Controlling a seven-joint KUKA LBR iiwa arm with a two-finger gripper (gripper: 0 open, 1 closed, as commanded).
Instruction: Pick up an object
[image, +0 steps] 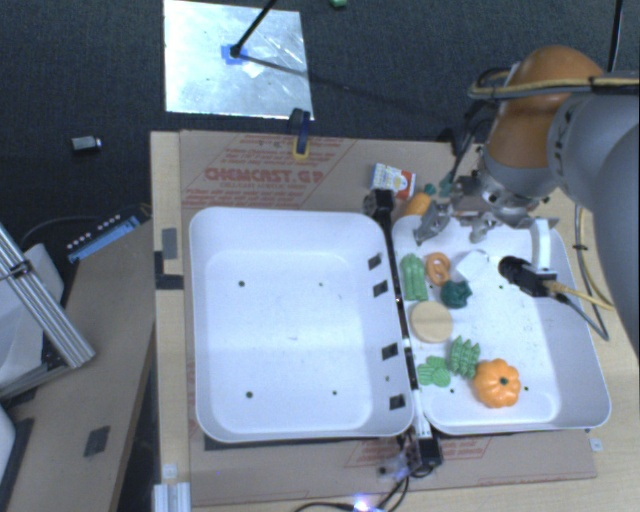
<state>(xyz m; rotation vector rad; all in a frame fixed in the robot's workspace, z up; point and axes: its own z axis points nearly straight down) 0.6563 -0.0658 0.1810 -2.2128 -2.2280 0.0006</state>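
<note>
Pincer (452, 228) hangs over the right bin's (585, 395) far end; whether it is spread or pressed together I cannot tell. Nothing shows between its tips. Just below it lies the ring (437, 267), with the upright-lying green piece (413, 277) to that ring's left.

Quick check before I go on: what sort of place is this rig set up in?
Likely a robotics lab bench: two white bins on cardboard, toy items like a small pumpkin, and an aluminium frame alongside.
</note>
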